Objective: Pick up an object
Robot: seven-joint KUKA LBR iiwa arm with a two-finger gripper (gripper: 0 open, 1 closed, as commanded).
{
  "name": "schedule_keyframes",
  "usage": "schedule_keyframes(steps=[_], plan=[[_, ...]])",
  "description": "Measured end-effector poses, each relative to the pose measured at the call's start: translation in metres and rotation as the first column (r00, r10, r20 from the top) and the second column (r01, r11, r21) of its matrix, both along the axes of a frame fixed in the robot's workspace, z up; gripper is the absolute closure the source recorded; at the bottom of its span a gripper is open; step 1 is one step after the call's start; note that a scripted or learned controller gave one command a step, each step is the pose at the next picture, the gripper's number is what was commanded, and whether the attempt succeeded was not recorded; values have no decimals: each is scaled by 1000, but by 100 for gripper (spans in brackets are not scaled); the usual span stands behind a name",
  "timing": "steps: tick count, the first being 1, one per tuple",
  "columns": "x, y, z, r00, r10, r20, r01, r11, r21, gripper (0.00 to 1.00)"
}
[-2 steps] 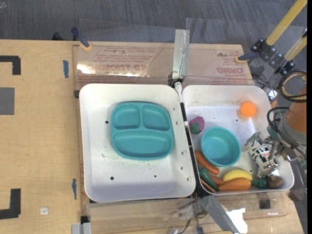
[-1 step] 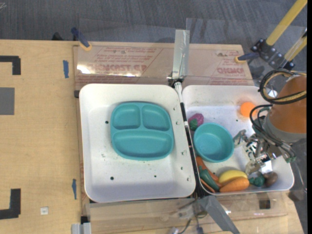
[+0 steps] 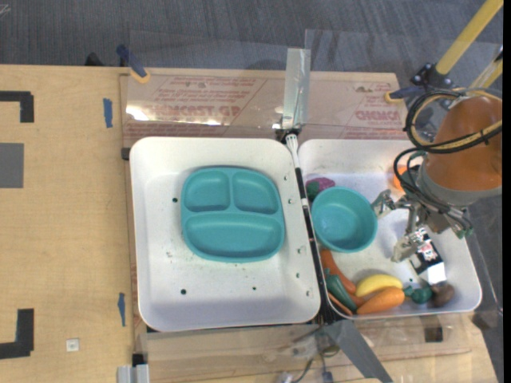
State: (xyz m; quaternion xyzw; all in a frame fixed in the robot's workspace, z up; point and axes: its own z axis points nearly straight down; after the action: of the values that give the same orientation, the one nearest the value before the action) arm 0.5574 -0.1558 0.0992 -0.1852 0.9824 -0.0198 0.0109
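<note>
Gripper over right bin, finger state unreadable, nothing visibly held. Nearest candidate: yellow toy banana, below-left of gripper along near wall, long axis roughly left-right; teal bowl beside gripper, leftward.

A robotics lab: a plywood worktop marked with blue tape and black squares carries two white bins behind clear taped sheeting, set on grey carpet, cables trailing from the arm
</note>
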Motion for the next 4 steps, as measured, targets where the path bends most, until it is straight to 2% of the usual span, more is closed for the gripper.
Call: schedule_keyframes(steps=[1,2,3,4], plan=[[60,10,-10,994,109,-16,-108,994,29,0],[44,23,-9,998,57,-13,-57,998,12,0],[-7,27,-9,993,-116,-7,117,993,21,0],[89,-42,-12,963,-270,-19,271,962,36,0]])
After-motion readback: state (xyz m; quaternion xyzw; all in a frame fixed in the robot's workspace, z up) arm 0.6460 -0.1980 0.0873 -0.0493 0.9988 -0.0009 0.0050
